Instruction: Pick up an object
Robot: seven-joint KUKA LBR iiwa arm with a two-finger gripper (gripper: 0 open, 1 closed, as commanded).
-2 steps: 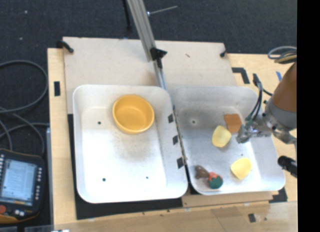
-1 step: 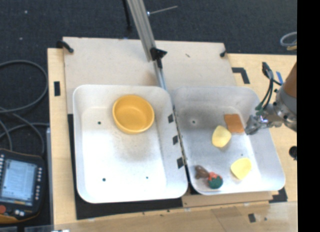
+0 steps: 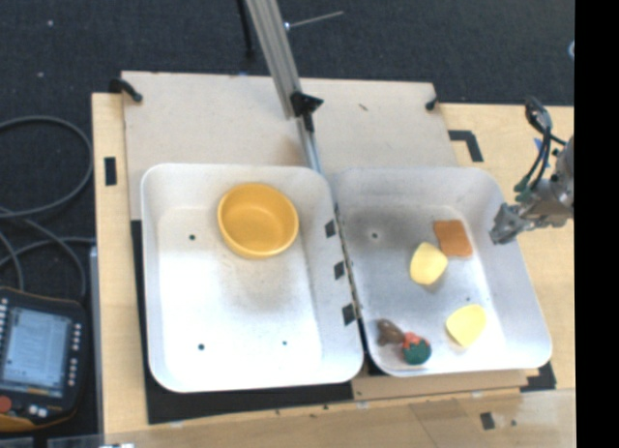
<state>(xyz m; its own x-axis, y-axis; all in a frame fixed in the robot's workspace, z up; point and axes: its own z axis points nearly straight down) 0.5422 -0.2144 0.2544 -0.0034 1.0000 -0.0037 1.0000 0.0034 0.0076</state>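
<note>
Hovering at the right bin's right rim: gripper (finger spacing impossible to tell), holding nothing visible. Lying nearby inside: brown block, touching yellow ball.

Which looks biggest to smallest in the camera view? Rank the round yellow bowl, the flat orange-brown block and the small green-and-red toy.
1. Round yellow bowl in the left bin, clearly largest.
2. Flat orange-brown block in the right bin.
3. Small green-and-red toy near that bin's front edge; slightly smaller than the block, so this ranking is tentative.
</note>
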